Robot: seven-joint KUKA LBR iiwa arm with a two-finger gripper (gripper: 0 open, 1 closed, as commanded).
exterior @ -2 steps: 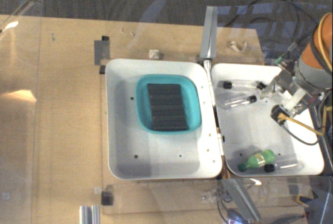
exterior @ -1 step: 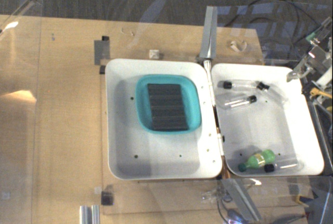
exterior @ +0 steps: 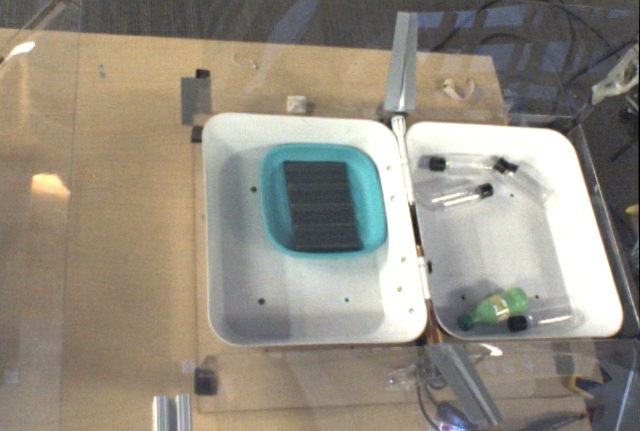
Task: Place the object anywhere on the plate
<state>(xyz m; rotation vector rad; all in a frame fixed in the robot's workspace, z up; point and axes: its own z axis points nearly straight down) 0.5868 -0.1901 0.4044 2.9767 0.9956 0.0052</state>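
- A wooden bench [exterior: 120,249] bears everything, under a clear, reflective sheet.
- The left bin [exterior: 232,304] is white and shallow, and stands edge to edge with the right bin [exterior: 525,249].
- A teal plate [exterior: 373,211] with rounded corners lies in the far half of the left bin, and a dark ribbed pad [exterior: 320,207] covers its middle.
- A grey metal post [exterior: 402,64] rises at the back, in line with the seam between the bins.
- A green bottle [exterior: 500,307] lies on its side near the right bin's front edge, well apart from the plate.
- Clear tubes with black caps lie in the right bin too: two [exterior: 455,162] [exterior: 462,196] near the back left corner, and one [exterior: 540,322] just beside the bottle.
- Nothing from the right bin rests on the plate.
- The gripper's state, released or clenched, cannot be told.
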